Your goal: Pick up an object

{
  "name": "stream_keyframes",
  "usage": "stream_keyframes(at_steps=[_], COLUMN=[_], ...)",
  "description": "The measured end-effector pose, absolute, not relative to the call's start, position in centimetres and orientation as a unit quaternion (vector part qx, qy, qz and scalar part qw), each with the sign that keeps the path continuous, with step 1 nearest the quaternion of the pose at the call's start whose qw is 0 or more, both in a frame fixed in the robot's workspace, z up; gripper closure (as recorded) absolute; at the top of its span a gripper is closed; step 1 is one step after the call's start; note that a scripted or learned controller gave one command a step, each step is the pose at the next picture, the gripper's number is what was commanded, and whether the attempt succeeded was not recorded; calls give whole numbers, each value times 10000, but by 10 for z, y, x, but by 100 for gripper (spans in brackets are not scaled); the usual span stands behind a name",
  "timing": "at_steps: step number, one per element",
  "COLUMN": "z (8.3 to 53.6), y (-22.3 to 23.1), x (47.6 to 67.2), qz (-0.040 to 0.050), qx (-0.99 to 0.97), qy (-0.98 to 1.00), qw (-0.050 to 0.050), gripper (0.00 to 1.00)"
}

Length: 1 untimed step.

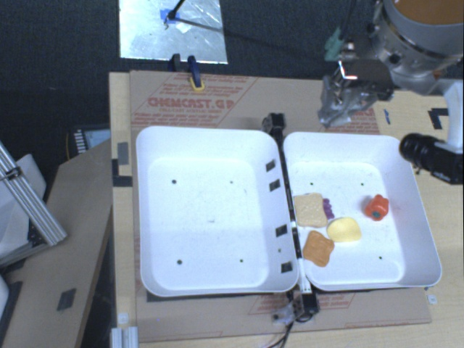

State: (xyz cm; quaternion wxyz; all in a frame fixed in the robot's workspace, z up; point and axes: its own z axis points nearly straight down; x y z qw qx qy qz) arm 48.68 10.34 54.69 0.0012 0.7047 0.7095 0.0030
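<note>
- Objects lie in the right bin (413, 216), grouped toward its left wall: a pale tan, bread-like slab (309, 209), a small purple item (328, 209) touching the slab's right edge, a rounded yellow piece (344, 230) just below and right of them, and an orange-brown lump (318, 248) nearest the front, by the divider.
- Orange-red round object (376, 207), with a dark spot on top, sits apart from that group, further right in the same bin.
- Left bin (156, 216) sits side by side with the right one, joined along a dark strip of clips (279, 201).
- Gripper (341, 113) hangs beyond the back rim of the right bin, over the brown cardboard sheet (188, 100) printed with red lettering, well apart from all the objects.
- Its metal fingers point downward; whether they are spread or closed cannot be told from this angle, and nothing is visible between them.
- Grey arm (420, 27) with its orange band enters from the upper right.
- Shiny foil-like square (172, 19) lies on the dark floor behind the bench.
</note>
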Motion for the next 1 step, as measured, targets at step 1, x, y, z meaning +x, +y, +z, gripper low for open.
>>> stream_keyframes(at_steps=[1], z=[558], y=[104], x=[487], qz=[41], qx=[7032], qy=[7110], qw=[16], gripper=[100])
